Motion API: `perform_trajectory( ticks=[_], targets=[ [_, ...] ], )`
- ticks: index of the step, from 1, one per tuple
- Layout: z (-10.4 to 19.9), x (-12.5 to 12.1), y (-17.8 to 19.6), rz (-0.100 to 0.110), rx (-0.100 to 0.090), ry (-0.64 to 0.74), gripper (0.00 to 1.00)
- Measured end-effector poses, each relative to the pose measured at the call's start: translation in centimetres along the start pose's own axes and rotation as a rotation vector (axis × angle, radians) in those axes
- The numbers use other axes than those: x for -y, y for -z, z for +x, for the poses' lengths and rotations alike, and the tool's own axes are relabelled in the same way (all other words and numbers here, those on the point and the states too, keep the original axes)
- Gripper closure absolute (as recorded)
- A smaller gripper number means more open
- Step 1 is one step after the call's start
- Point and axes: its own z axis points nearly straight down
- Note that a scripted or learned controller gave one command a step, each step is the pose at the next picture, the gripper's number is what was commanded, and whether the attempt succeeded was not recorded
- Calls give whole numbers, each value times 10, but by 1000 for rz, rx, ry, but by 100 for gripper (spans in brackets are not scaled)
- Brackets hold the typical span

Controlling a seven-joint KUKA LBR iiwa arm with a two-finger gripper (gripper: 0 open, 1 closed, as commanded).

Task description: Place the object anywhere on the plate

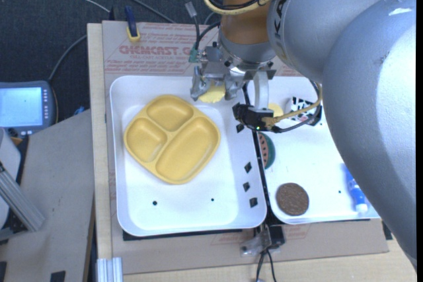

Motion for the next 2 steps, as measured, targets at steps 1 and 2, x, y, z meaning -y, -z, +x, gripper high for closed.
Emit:
perform_trajectory(
  ticks=[1,2],
  targets=[
    [-9,15,-5,6,1,-4,100],
    [-9,15,-5,4,1,-3,0]
  ],
)
